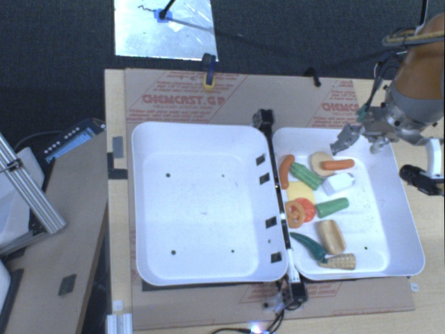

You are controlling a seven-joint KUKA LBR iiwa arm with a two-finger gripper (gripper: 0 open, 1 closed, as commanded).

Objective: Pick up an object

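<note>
Two bins: a shallow white plastic left bin (201, 200) and a shallow white plastic right bin (389, 228) sit side by side on the brown board-covered bench (181, 92), their inner edges meeting at a row of black clips.
Camera view, arm: the grey arm with its orange band (421, 72) reaches in from the right, above the far right corner of the right bin.
Camera view, jaws: the gripper (345, 139) hangs just over the far part of the right bin; nothing shows between the jaws, and whether they are spread or pressed together I cannot tell at this size.
Camera view, candidates: all the toy pieces lie in the right bin, clustered toward its inner side.
Nearest pieces: a slim orange-red toy sausage (338, 164) lying on a tan round piece (320, 161), just below the gripper.
Others: a white block (338, 182), a green toy cucumber (306, 175), a pale yellow piece (299, 191), an orange toy carrot (286, 170), a red-orange toy pepper (300, 211), a green rounded stick (332, 205), a tan bread-like roll (332, 236), a dark green pod (307, 245) and a tan waffle-patterned cone (338, 261).
Done: the arm is over the bin that holds the pieces.
Left: by my reading, the whole pick: descent, closing on one piece, and the lift.
Progress: early, no piece off the bin floor.
</note>
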